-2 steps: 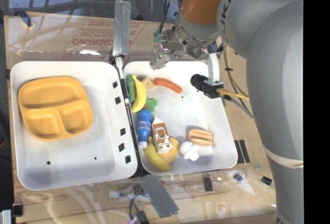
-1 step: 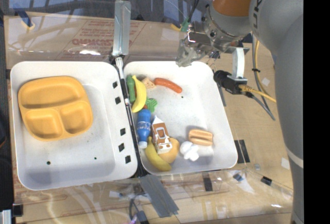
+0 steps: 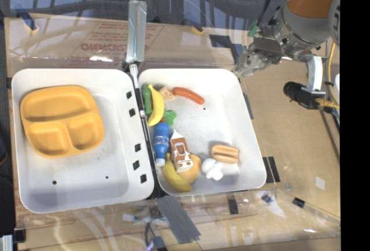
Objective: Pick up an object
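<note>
The toy sausage (image 3: 188, 95), at twelve o'clock in the right bin (image 3: 247, 151), is judged light, stiff and slippery, best pinched across its middle. The gripper (image 3: 247, 63) hovers at the bin's one o'clock corner; its state cannot be told.

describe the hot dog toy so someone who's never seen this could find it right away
Look in the right white bin, toward its near right part. The hot dog lies there beside a small white lump. It is the only tan bun with a reddish strip, unlike the bare orange-red sausage at the far end.
</note>
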